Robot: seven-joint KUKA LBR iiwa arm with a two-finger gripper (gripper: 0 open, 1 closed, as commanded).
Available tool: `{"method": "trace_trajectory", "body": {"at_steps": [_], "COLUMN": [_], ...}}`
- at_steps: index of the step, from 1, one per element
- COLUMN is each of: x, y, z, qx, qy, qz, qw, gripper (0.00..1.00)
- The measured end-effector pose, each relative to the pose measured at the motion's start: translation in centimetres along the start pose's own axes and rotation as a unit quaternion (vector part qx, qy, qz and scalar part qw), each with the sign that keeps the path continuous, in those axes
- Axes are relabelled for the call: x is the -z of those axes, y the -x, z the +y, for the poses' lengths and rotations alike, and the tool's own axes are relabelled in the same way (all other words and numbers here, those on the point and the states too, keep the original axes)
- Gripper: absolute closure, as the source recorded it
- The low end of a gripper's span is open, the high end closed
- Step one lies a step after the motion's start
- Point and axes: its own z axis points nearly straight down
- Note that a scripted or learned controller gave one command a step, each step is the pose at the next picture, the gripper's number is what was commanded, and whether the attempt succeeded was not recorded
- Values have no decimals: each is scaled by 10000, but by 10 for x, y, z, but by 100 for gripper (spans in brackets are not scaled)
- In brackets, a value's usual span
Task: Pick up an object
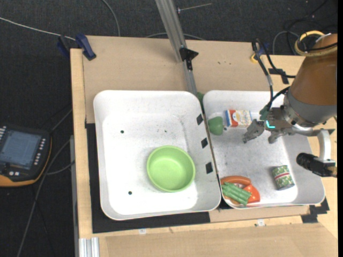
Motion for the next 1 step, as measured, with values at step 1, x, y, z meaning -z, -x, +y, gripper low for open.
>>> {"method": "trace_trajectory", "body": {"at_steps": [1], "x": [0], "y": [0], "z": [0], "qx": [0], "qy": [-1], "qz": [0], "qw": [10000], "gripper": [0]}}
